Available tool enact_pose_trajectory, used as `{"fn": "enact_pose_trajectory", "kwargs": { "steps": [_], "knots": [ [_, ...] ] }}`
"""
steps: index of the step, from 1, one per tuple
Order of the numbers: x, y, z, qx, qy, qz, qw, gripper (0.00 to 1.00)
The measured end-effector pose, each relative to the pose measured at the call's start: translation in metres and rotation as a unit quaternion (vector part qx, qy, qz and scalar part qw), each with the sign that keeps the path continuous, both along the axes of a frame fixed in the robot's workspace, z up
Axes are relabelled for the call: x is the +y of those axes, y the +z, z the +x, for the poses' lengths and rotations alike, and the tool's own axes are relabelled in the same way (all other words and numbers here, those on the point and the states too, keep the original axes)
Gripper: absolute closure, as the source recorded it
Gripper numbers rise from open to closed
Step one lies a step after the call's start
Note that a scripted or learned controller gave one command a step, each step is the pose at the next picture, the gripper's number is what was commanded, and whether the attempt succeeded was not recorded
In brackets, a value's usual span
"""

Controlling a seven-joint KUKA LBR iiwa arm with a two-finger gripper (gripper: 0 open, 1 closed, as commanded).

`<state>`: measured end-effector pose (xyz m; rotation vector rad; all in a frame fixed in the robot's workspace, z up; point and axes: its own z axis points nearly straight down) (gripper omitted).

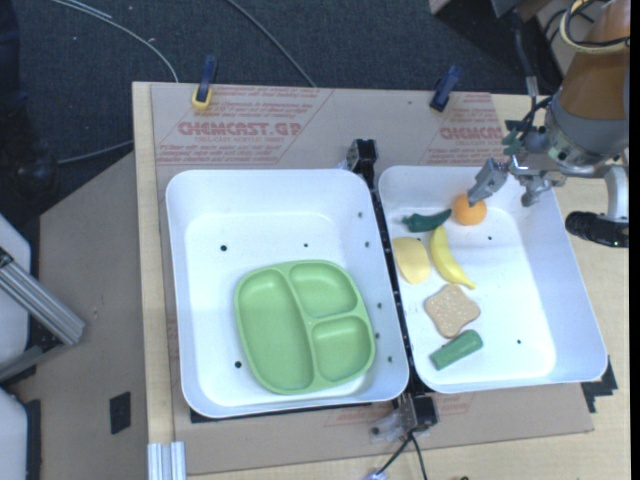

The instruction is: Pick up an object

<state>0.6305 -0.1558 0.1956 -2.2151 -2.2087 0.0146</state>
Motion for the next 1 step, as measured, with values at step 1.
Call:
{"fn": "enact_pose_trajectory", "kwargs": {
  "steps": [1],
  "knots": [
    [0.0003, 0.0088, 0.0032, -0.007, 0.001, -0.0013, 1.0, 0.0]
  ]
}}
